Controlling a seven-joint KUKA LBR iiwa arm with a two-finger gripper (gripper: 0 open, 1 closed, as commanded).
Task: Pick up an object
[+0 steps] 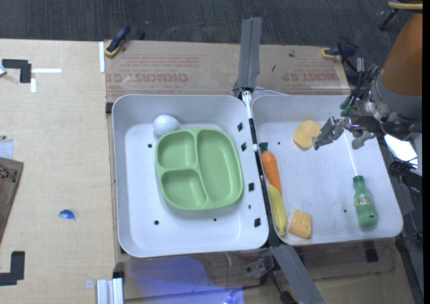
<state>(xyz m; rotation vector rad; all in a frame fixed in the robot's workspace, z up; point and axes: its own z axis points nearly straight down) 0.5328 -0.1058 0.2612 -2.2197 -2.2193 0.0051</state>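
On the table: two white bins side by side, a grey divider bar running up between them.
Left bin (pixel 131 181): holds a green three-part plate (pixel 199 168); a small white ball (pixel 166 123) lies at the plate's upper left corner, touching or just beside it, which of the two cannot be told.
Right bin (pixel 322 181): holds five things, listed below.
Carrot (pixel 271 169): orange with a green top, lying along the bin's left wall.
Banana (pixel 277 210): yellow, end to end with the carrot along the same wall; its lower end meets the cheese wedge.
Cheese wedge (pixel 300 223): yellow-orange block near the bin's lower left corner.
Yellow round (pixel 307 134): flat yellow piece in the upper part of the bin, just left of the tool; what it is cannot be made out.
Bottle (pixel 365 202): small, green, lying near the right wall, cap toward the top.
Arm: enters from the right, its orange band and grey body cut off by the frame edge; cables blur its wrist.
Tool (pixel 325 136): low over the upper part of the right bin, tips pointing left at the yellow round and near it; fingers small and dark, so whether they are spread or pressed together cannot be told, and nothing is seen between them.
Table margin: a blue clip at the top left of the cardboard, a small blue object far left.
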